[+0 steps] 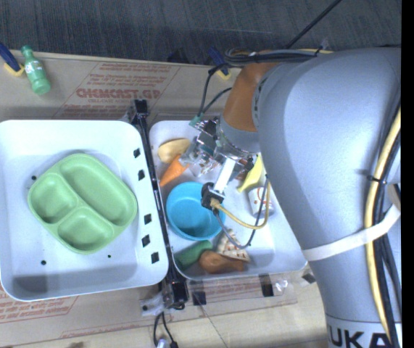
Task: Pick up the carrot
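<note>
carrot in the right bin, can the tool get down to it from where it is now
Probably yes. The tool hangs right beside the carrot, whose orange end lies uncovered. The blue bowl and a pale yellow item crowd it on two sides, so room is tight.

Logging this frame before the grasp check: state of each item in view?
carrot: lying in the right bin, partly under the gripper
gripper: low over the right bin, fingers hidden
blue bowl: upright, in the right bin
green divided plate: flat in the left bin, compartments bare
</note>
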Available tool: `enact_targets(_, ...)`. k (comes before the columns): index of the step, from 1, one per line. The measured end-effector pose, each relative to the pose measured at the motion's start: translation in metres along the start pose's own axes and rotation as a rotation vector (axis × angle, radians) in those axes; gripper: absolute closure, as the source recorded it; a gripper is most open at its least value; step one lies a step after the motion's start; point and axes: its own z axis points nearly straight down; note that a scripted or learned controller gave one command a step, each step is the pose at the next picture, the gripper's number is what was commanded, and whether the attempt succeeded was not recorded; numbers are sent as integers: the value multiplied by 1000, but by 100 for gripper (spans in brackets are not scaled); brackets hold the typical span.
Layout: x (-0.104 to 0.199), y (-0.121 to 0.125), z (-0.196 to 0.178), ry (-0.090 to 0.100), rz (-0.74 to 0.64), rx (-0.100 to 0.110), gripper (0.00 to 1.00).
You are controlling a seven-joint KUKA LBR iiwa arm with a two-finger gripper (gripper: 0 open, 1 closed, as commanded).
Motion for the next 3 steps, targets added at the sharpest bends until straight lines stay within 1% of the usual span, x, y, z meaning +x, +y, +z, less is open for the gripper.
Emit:
enact_targets(1, 14, 30, 9, -19, 152, 16, 0)
enact_targets(2, -2, -7, 17, -7, 233, 17, 0)
enact_targets(3, 7, 1, 17, -5, 538, 12, 0)
